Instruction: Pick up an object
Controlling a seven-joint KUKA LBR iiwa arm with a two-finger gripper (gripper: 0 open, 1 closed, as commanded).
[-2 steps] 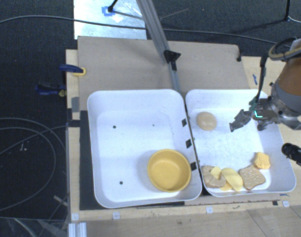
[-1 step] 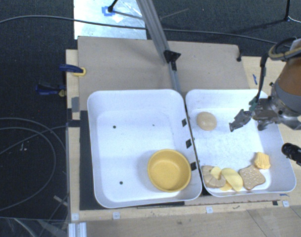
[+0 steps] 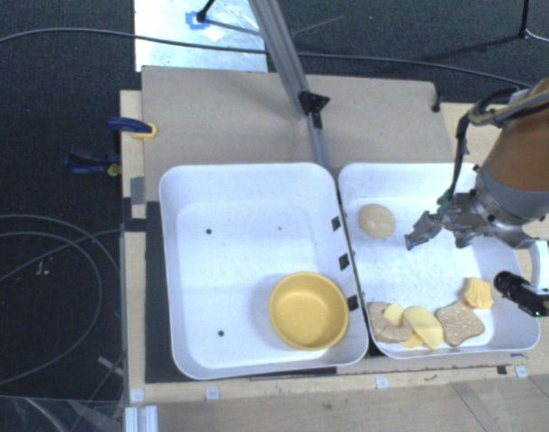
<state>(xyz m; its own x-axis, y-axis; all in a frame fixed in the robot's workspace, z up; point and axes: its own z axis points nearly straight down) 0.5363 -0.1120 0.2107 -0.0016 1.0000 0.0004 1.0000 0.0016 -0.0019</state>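
Note:
My gripper [image 3: 441, 232] hangs over the middle of the right bin [image 3: 526, 336], open, with nothing between its fingers. A round beige bun-like piece [image 3: 377, 220] lies just left of it, apart from the nearer fingertip. Along the bin's front edge lie a round cookie [image 3: 387, 324], a yellow banana-like piece [image 3: 424, 326], a toast-shaped piece [image 3: 460, 324] and a small yellow wedge [image 3: 478, 292]. In the left bin [image 3: 193, 196] a yellow bowl [image 3: 309, 309] sits near the front right corner.
The two bins meet at a raised shared rim [image 3: 344, 259] with black clips. A slanted grey pole [image 3: 288, 52] crosses the back of the bench. A blue and yellow clamp [image 3: 130, 129] grips the bench's left edge.

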